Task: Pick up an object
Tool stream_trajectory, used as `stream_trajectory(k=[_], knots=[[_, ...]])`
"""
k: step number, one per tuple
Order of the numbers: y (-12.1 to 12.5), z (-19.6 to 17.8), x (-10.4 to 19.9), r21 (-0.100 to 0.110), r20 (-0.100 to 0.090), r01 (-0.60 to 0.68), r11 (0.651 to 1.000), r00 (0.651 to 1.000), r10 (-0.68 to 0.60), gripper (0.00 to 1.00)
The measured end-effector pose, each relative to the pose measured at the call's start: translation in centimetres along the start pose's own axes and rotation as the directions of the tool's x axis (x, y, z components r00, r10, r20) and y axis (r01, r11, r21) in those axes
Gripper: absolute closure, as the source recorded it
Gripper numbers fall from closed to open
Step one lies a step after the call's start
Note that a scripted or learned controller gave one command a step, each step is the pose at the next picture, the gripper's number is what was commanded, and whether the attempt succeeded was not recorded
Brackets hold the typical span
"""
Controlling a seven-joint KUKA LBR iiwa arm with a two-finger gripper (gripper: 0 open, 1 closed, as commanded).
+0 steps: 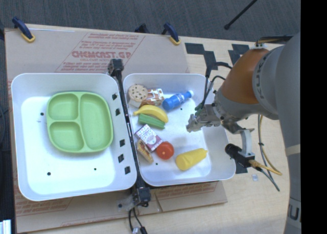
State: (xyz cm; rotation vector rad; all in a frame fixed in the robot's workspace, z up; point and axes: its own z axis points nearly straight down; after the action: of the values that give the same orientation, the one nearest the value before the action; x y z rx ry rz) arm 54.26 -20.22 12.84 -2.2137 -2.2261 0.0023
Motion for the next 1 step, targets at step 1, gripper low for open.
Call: stream_trajectory(k=[1], knots=[[-3.05, 1.03, -0.86, 0.001, 0.0, 0.001, 1.0, 1.0, -0.001, 1.0]])
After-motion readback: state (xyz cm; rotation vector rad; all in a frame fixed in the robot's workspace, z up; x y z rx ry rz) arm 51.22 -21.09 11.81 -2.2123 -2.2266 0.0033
